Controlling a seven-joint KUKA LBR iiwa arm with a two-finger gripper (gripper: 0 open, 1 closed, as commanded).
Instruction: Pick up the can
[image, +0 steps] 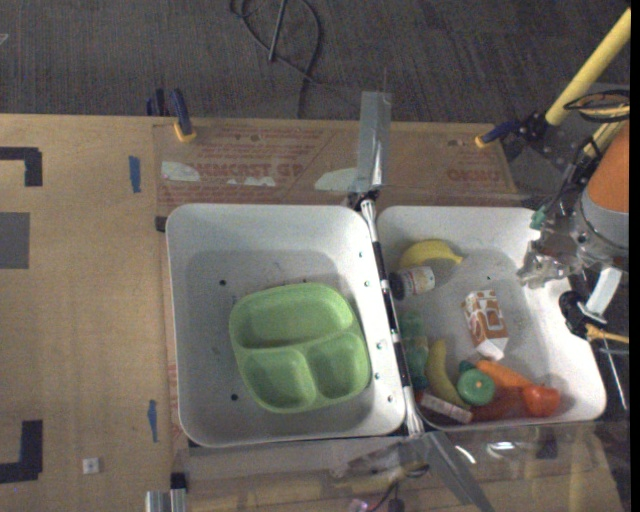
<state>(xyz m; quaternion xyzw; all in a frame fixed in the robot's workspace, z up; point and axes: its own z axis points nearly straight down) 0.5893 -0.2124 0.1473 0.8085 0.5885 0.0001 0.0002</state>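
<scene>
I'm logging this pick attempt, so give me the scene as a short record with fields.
left bin: holds a green divided plate
right bin: banana, small bottle, carton, carrot and other toy foods
can: cannot pick it out with certainty in the clutter
gripper: over the right bin's right side, nothing seen between its fingers
arm: enters from the right

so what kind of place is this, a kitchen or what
Probably a robot lab test bench, not a kitchen: two white bins clamped on a plywood top, one holding a green divided tray, the other toy food like a banana, with the arm's gripper reaching in.
</scene>
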